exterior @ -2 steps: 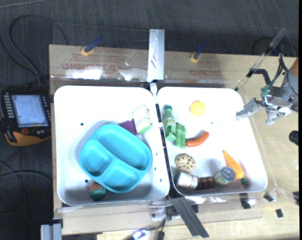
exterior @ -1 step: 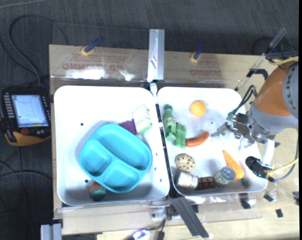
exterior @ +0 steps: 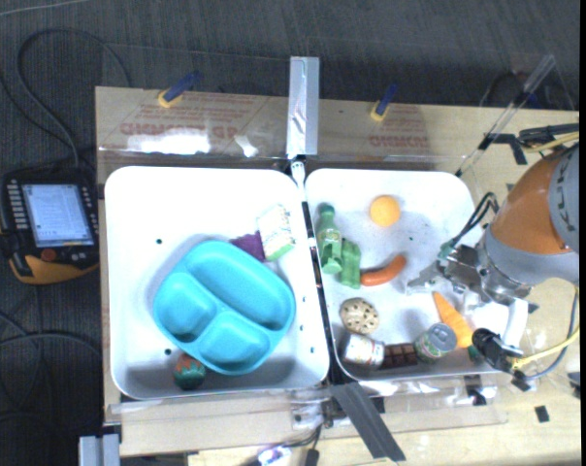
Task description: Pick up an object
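Observation:
My gripper (exterior: 456, 272) hangs low over the right side of the right bin (exterior: 424, 184), with the arm's orange band (exterior: 531, 212) behind it. Just below the gripper lies a small orange carrot (exterior: 448, 312), and I cannot tell if the two touch. A round can (exterior: 436, 342) stands in front of the carrot. Further left in this bin are an orange ball (exterior: 385, 210), a reddish sausage (exterior: 382, 271), a green bottle (exterior: 328, 226) with a green block (exterior: 347, 262), a speckled cookie (exterior: 359, 314), a white cup (exterior: 363, 349) and a dark chocolate bar (exterior: 401, 356).
The left bin (exterior: 138, 260) holds a blue divided tray (exterior: 225, 304), a purple piece (exterior: 248, 248), a white and green box (exterior: 276, 231) and a small coloured ball (exterior: 187, 371). A teach pendant (exterior: 46, 223) lies left of the bench. Cables run at the far right.

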Tool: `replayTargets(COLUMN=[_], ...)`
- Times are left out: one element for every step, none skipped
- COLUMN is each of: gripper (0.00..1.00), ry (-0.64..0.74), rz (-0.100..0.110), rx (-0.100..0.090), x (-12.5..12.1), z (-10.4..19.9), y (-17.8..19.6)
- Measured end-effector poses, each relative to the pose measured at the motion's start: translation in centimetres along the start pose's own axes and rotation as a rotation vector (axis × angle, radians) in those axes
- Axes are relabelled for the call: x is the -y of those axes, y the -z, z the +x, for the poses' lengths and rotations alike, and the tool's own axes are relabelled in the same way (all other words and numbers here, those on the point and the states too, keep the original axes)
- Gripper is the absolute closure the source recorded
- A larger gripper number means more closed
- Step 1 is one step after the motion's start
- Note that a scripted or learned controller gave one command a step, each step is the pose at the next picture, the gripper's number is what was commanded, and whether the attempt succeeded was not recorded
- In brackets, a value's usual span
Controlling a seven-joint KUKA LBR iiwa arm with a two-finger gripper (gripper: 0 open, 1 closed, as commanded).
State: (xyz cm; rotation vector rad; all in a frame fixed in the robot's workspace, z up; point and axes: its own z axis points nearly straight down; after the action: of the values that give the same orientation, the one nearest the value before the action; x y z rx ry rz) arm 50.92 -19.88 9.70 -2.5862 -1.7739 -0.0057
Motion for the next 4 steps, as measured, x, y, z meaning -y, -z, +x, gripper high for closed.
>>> replayTargets(gripper=[1.0,1.0,1.0,1.0], ry=[0.0,0.434,0.324,0.518], rz=[0.002,-0.028,-0.001,-0.011], rx=[0.002,0.016,0.01,0.013], x=[0.1,2.5,-6.3,-6.3], z=[-0.1,1.4,-0.2,3.2], y=[0.8,-0.4,4.8,-0.5])
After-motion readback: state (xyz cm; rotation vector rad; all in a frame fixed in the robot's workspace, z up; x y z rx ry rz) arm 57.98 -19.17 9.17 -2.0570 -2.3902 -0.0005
